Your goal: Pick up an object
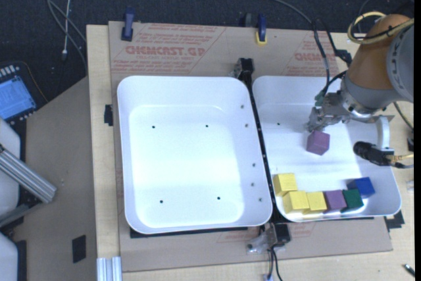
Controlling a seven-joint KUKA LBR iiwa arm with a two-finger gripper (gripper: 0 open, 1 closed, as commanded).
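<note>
item: purple cube (318, 142), right bin (289, 99), just below gripper (320, 122). gripper state: cannot tell; cube looks apart from it. handling, judged: light, rigid, smooth; take across two opposite flat faces. other blocks (322, 197) line the bin's near edge.

Red "CHEMCAST GP" lettering, repeated, on brown board (164, 49) under bins

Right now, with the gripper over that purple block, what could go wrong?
1. The purple block sits tilted just below the gripper; a grasp there may slip off its corners.
2. If it drops, it could land among the blocks crowded along the right bin's near edge, such as the yellow block.
</note>
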